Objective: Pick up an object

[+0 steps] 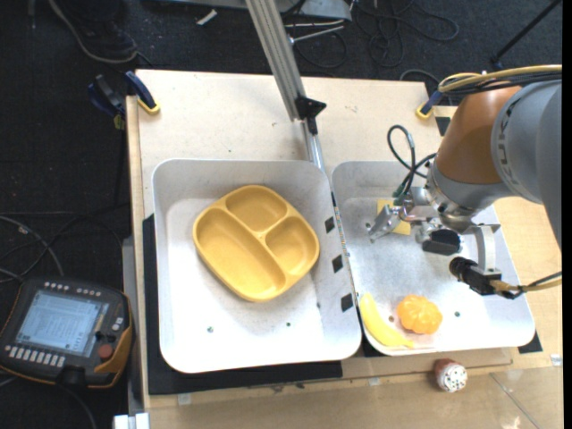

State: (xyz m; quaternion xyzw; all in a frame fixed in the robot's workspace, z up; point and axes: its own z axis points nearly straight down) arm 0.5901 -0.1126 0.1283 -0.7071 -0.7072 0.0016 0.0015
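The likeliest target is a small yellow object [391, 211] in the right bin [500, 333], toward the bin's ten o'clock corner, partly covered by the gripper [382, 225]. The tool sits low over it, pointing toward nine o'clock, and I judge this placement as an approach or a closing attempt on that piece. Whether the tool is apart, together or clamped on anything cannot be told from this slant; the yellow piece shows just beside the metal tip, not plainly within it.

Outward from there, at the bin's six o'clock edge, lie an orange fruit-like ball [419, 315] and a banana [379, 323] touching it on its nine o'clock side (both rest against the low rim, well apart from the tool). They do not obstruct the reach.

The left bin [179, 329] holds a yellow divided plate [256, 241] near its centre. A slanted metal pole [279, 47] runs from twelve o'clock down to the seam between the bins, near the tool's working space. A small spotted ball [451, 376] lies on the bench outside the right bin at six o'clock, and a teach pendant [61, 331] sits at eight o'clock.
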